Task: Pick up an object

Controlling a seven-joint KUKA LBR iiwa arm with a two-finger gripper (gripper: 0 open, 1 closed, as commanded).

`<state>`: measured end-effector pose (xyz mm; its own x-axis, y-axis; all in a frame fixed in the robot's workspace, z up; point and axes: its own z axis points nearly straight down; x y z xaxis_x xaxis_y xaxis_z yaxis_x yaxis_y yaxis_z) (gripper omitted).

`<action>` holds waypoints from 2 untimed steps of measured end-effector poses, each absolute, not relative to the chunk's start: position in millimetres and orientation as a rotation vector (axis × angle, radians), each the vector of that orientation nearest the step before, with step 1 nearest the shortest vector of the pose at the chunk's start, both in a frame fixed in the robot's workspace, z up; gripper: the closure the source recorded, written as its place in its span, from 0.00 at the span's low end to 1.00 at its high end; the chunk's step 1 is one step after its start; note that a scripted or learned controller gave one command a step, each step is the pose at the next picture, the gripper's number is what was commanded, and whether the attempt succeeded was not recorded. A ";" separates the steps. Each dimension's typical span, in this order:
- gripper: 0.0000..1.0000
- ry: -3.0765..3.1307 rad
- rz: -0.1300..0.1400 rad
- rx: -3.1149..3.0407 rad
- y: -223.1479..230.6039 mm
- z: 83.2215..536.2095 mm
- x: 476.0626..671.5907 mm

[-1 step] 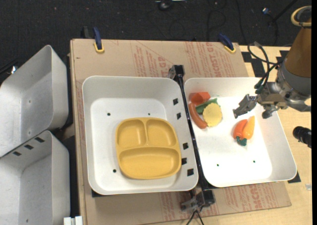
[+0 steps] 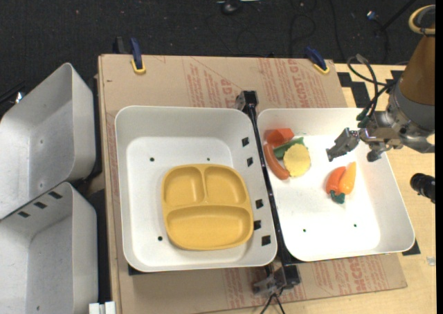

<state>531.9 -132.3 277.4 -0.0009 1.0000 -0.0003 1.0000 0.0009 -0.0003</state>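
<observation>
While the gripper (image 2: 344, 146) hovers right of centre, finger state unclear | best descend squarely over the orange carrot (image 2: 342, 180) in the right bin (image 2: 387, 236), clear of the wall.

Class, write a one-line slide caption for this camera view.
Gripper hovers over the right bin near a toy carrot; a yellow tray sits in the left bin.

A yellow divided plate (image 2: 206, 206) lay in the left white bin (image 2: 135, 167), toward its near edge. Both bins rested on a cardboard sheet (image 2: 208, 81), held at its far edge by two clamps (image 2: 138, 63). Two spare white bins (image 2: 48, 133) stood off the bench's left side.
</observation>
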 end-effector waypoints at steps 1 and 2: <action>0.00 -2.218 0.004 -2.219 -128.7 233.8 530.1; 0.00 -2.217 0.005 -2.221 -133.1 189.2 528.4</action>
<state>528.4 -133.1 189.2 0.0017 1.0000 0.0004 1.0000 -0.0017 -0.0046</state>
